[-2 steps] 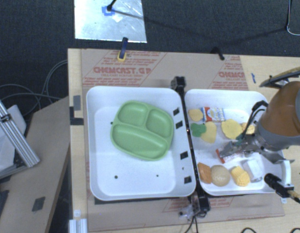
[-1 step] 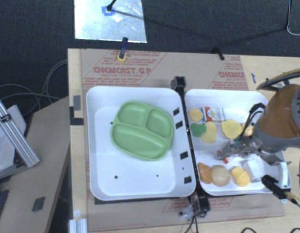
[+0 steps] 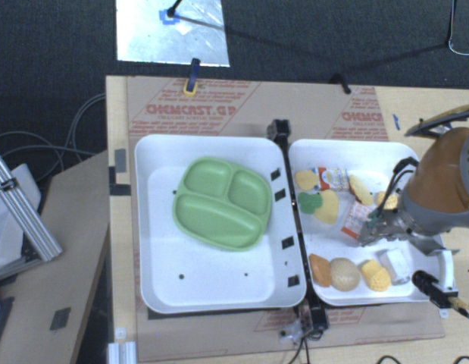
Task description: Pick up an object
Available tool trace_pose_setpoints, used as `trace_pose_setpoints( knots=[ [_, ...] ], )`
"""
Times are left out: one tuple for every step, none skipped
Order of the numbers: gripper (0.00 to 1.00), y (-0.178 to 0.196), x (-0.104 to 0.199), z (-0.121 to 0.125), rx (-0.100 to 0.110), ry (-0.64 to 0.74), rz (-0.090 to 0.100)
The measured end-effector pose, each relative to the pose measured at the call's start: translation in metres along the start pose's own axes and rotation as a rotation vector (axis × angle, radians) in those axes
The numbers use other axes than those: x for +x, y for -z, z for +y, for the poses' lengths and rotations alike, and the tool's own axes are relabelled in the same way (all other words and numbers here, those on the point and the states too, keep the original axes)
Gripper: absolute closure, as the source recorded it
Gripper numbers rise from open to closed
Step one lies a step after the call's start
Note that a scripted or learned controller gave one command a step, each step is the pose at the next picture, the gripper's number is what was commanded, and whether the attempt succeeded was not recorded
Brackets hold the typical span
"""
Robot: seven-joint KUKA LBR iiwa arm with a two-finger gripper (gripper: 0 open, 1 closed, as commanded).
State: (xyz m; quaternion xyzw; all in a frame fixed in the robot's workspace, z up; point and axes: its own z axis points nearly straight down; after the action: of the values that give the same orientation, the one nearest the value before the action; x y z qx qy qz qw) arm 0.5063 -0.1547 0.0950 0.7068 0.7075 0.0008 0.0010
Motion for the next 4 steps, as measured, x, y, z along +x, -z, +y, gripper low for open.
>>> trace_pose_setpoints(
  knots=[
    [1.0, 0.059, -0.007, -0.004, -0.003, 0.0, -0.002],
    [1.0, 0.119, -0.007, -0.011, -0.005, 0.003, -0.002],
    [1.0, 0.13, -0.007, -0.01, -0.001, 0.003, -0.001],
    [1.0, 0.136, 0.04, 0.009, -0.001, 0.009, 0.001]
  ],
)
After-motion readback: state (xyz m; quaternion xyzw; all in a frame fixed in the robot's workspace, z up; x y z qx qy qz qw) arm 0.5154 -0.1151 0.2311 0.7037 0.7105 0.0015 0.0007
